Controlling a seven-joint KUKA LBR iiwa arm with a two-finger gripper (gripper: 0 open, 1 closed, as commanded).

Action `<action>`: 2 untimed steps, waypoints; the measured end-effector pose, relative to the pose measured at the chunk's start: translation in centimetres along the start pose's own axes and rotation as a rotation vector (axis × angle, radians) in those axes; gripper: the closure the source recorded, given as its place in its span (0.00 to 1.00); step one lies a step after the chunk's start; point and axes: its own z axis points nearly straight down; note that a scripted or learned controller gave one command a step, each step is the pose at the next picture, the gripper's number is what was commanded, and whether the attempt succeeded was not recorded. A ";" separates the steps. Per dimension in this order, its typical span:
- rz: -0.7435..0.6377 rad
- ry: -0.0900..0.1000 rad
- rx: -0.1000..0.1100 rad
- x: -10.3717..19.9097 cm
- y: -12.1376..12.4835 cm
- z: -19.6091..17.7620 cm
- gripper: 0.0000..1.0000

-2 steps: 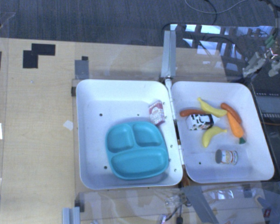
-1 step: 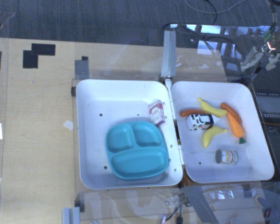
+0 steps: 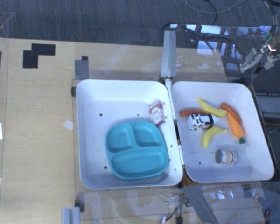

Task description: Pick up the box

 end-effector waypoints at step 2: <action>-0.160 0.000 -0.002 0.0 0.0 -6.4 0.00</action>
